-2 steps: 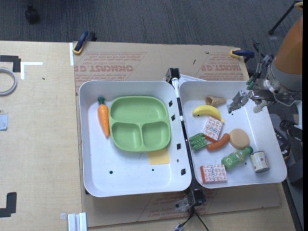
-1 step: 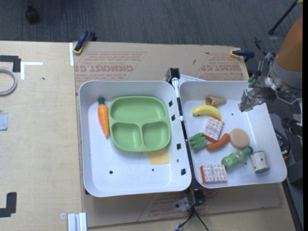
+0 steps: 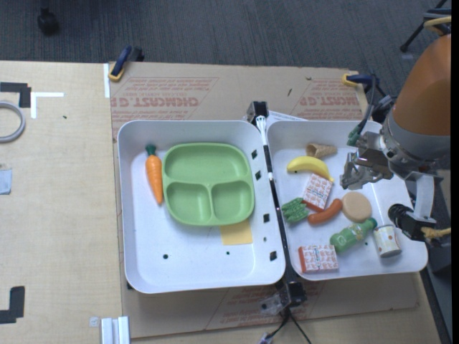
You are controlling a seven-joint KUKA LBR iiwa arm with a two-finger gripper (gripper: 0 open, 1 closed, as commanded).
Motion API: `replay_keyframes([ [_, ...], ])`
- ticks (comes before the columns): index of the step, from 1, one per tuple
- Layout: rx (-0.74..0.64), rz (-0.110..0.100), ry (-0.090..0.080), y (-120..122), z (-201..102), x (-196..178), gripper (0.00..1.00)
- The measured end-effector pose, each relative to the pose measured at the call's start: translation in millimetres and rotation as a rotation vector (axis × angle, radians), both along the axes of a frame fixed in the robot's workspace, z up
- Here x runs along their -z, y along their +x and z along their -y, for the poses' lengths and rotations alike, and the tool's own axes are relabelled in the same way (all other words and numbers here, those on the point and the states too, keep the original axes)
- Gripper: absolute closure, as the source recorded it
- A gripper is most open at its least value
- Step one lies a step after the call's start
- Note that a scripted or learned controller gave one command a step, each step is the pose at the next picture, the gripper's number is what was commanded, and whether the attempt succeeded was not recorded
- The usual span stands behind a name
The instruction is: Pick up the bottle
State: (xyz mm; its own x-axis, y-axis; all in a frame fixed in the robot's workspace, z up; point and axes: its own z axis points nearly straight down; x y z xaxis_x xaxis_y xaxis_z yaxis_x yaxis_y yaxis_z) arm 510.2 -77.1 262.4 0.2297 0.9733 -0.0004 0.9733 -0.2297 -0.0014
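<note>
The bottle [image 3: 352, 236] is green and lies tilted on its side near the front of the right bin [image 3: 409, 264]. It rests between a tan round bun [image 3: 356, 206] and a small white can [image 3: 387, 241]. My gripper [image 3: 356, 176] hangs over the right bin behind the bun, well above and behind the bottle. It is open, with nothing between its fingers. The grey and orange arm comes in from the right edge.
The right bin also holds a banana [image 3: 310, 165], a sausage [image 3: 325, 211], a green vegetable [image 3: 294, 210], two red-and-white boxes [image 3: 318, 190] [image 3: 318, 258] and a brown piece [image 3: 321, 149]. In the left bin [image 3: 136, 213] lie a green divided plate [image 3: 209, 183], a carrot [image 3: 153, 176] and a yellow slice [image 3: 237, 233].
</note>
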Motion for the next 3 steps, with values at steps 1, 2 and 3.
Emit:
replay_keyframes([
  [1, -0.229, 0.001, 0.000, -32.1, -15.4, 9.3, 1.00],
  [2, -0.661, 0.002, 0.000, -31.7, -72.0, 23.2, 1.00],
  [3, -0.488, -0.001, 0.000, -28.6, -135.6, 64.4, 1.00],
])
